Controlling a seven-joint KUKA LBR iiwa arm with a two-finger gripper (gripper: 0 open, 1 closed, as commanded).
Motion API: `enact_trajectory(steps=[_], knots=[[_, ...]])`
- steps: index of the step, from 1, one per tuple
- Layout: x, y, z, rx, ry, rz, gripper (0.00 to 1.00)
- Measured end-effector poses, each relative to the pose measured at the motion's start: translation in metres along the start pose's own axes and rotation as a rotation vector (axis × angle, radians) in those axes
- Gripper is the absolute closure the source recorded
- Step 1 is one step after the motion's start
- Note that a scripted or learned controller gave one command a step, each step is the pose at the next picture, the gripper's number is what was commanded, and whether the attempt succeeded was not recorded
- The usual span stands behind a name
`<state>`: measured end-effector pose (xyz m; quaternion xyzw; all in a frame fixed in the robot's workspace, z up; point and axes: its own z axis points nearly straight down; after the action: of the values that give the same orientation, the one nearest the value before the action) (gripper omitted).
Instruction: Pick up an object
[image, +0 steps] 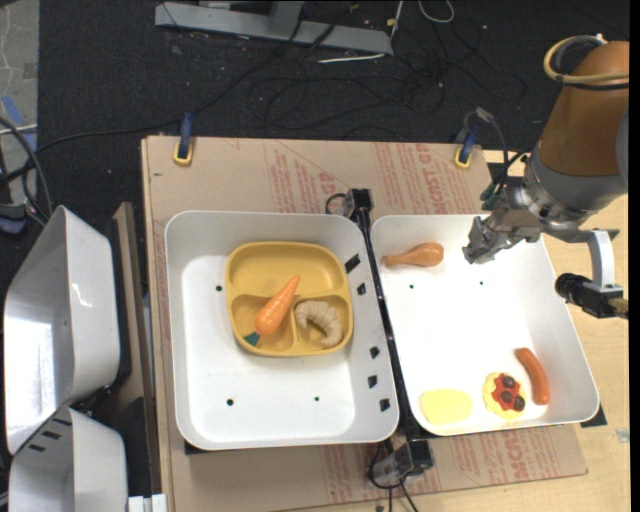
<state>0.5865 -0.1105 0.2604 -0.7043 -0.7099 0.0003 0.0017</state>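
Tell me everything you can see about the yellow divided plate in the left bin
The yellow divided plate is a rounded-square dish, plastic by its look, with raised ridges splitting it into three compartments. It lies flat and upright on the floor of the left white bin, toward the far side. The far compartment holds nothing. An orange toy carrot lies slanted in the near-left compartment, its tip crossing the ridge. A pale curled toy shrimp rests in the near-right compartment.

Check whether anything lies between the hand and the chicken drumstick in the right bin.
Nothing visible does. The hand hangs just right of the chicken drumstick, with bare right bin floor between them.
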Motion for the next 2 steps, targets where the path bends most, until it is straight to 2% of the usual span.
enact_trajectory(steps=[2], knots=[[0.106,-0.05,0.027,0.002,0.0,0.001,1.0]])
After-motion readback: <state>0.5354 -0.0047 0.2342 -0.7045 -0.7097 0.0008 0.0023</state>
